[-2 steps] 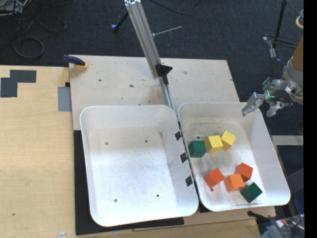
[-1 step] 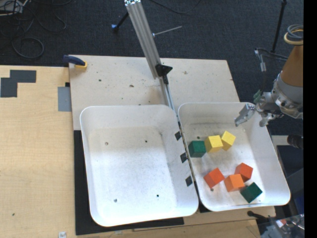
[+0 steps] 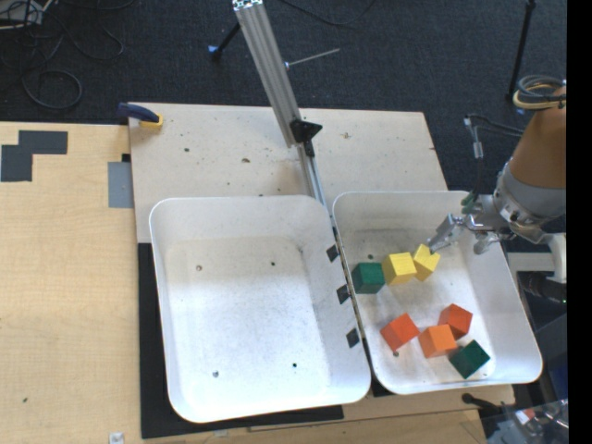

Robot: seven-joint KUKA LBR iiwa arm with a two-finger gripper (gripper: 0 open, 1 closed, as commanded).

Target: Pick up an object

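Note:
The right bin [image 3: 393, 218] holds several small cubes. Two yellow cubes [image 3: 401, 267] [image 3: 425, 262] lie side by side near its middle, with a green cube [image 3: 368, 276] just left of them. Nearer the front lie a red-orange cube [image 3: 400, 330], an orange cube [image 3: 437, 340], a red cube [image 3: 455, 320] and a dark green cube [image 3: 469, 359]. My gripper [image 3: 458, 241] hangs open over the bin's far right part. Its left fingertip [image 3: 435, 242] is right above the right-hand yellow cube. Nothing sits between the fingers.
The left bin [image 3: 240, 294] lies beside the right one, with a shared wall carrying black clips [image 3: 340, 292]. A slanted aluminium post [image 3: 273, 63] rises behind the bins. A blue-and-yellow clamp [image 3: 141, 114] rests at the bench's back left corner.

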